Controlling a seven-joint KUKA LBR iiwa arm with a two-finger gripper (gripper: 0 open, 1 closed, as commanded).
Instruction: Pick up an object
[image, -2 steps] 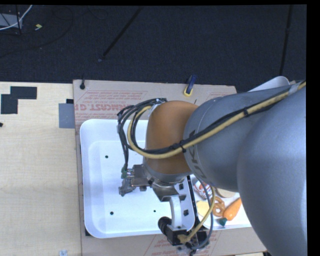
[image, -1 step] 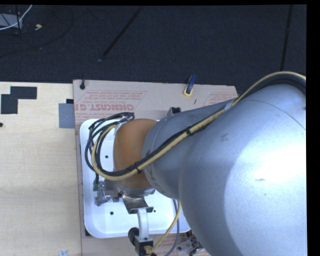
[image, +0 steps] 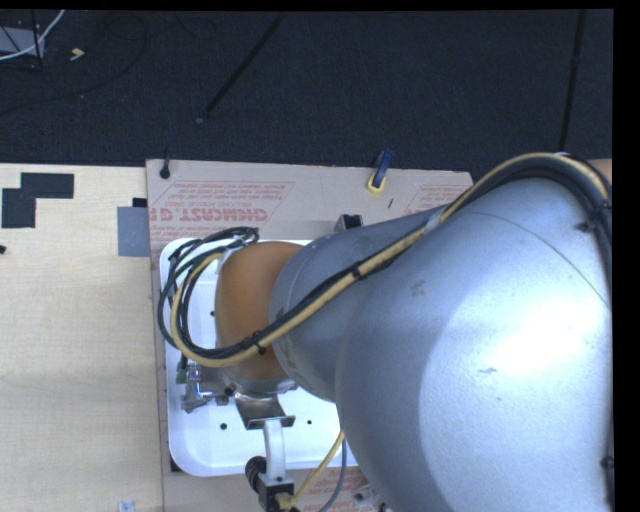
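Observation:
My grey arm (image: 450, 340) reaches in from the right and covers most of the white bin (image: 215, 455). Its orange band (image: 250, 300) hangs over the bin's middle. Below the band the gripper (image: 208, 388) points down into the bin's left part, close to the floor, and shows as small metal parts. The arm hides whatever lies under it. No loose object shows on the bare strips of bin floor at the left and front.
Black and yellow cables (image: 190, 290) loop off the wrist over the bin's left rim. The bin rests on a cardboard sheet (image: 230, 205) with red print. A blue and yellow clamp (image: 379, 172) stands at the sheet's back edge. Light wooden bench (image: 70, 360) lies to the left.

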